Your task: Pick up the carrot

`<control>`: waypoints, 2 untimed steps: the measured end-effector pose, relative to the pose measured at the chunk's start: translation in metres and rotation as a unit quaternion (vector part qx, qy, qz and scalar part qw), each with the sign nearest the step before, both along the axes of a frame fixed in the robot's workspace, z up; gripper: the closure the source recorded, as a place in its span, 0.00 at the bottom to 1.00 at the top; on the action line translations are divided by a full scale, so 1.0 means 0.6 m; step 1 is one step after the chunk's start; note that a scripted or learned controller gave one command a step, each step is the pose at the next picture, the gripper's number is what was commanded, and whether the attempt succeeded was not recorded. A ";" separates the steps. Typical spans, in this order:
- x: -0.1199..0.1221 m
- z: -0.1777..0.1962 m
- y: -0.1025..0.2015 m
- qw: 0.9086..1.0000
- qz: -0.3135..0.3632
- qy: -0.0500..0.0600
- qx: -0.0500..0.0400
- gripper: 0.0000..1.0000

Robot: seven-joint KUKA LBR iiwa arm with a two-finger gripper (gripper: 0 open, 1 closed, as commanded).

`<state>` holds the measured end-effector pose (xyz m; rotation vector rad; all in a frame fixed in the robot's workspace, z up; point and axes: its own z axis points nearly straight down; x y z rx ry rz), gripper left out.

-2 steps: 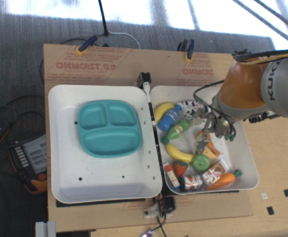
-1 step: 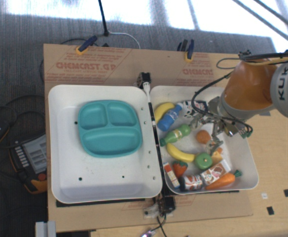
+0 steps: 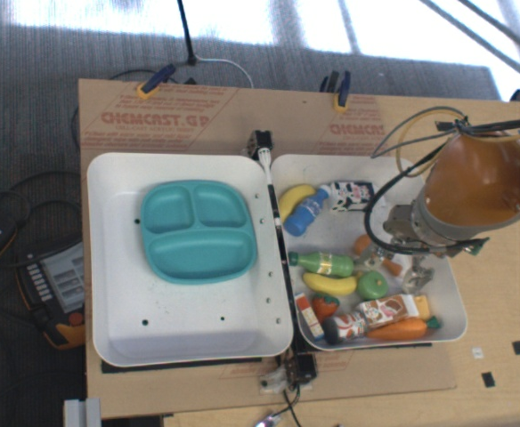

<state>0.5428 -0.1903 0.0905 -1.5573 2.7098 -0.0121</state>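
Observation:
The carrot (image 3: 402,330), orange with a green tip at its right end, lies along the near wall of the right bin (image 3: 454,285). My gripper (image 3: 404,267) hangs below the orange band of the arm (image 3: 470,183), low over the middle right of that bin. It is a short way behind the carrot, with a white and red carton (image 3: 381,310) between them. A small orange item (image 3: 363,243) lies just left of the gripper. Nothing shows in its grasp.
The right bin is crowded: banana (image 3: 293,197), blue bottle (image 3: 305,213), black and white carton (image 3: 350,194), green bottle (image 3: 325,262), a yellow fruit (image 3: 329,284), green apple (image 3: 373,284), strawberry (image 3: 325,308). A teal divided plate (image 3: 198,231) lies in the left bin (image 3: 117,318).

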 end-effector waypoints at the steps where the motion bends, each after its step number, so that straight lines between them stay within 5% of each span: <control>1: 0.006 -0.001 0.125 0.999 -0.053 0.003 -0.001 0.00; 2: 0.013 -0.002 0.079 0.998 -0.059 0.004 0.002 0.00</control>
